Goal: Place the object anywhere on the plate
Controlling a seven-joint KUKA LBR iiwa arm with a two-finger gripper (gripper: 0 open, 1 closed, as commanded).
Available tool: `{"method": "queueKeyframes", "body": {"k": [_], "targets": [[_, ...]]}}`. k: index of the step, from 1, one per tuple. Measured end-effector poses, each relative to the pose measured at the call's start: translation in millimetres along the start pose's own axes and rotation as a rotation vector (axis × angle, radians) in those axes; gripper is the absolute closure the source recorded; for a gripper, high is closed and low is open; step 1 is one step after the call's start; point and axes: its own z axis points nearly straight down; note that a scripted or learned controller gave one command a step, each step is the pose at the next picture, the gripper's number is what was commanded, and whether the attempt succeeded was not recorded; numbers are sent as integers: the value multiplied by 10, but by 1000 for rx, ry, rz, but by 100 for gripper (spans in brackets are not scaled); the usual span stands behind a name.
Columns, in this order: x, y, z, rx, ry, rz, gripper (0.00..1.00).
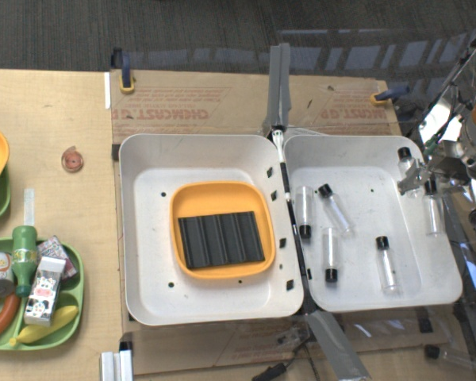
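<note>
Two shallow white bins are seen side by side at frame centre: the left bin (pixel 143 228) and the right bin (pixel 365 288). An orange plate (pixel 222 197) is set in the middle of the left bin, with a dark ribbed block (pixel 222 239) lying on it. The arm (pixel 452 125) is seen at the right edge of the frame, over the right bin's upper right corner; the gripper (pixel 424 177) is placed low by that corner, and how far it is spread, or what is held, cannot be told. Clear vials with black caps are scattered in the right bin: one tilted vial (pixel 334 208) upper centre, one (pixel 303 211) along the left wall, one (pixel 330 254) lower centre, one (pixel 386 263) lower right, one (pixel 432 213) just beside the gripper. A green tray (pixel 63 312) of toy food is seen at lower left.
</note>
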Motion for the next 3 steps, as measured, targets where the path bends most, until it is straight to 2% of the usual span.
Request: {"method": "queueKeyframes", "body": {"k": [1,2,3], "targets": [[267,669,-64,0,0,-139,100],[108,1010,-318,-4,-2,-403,100],[-30,1032,-736,-4,-2,-590,100]]}}
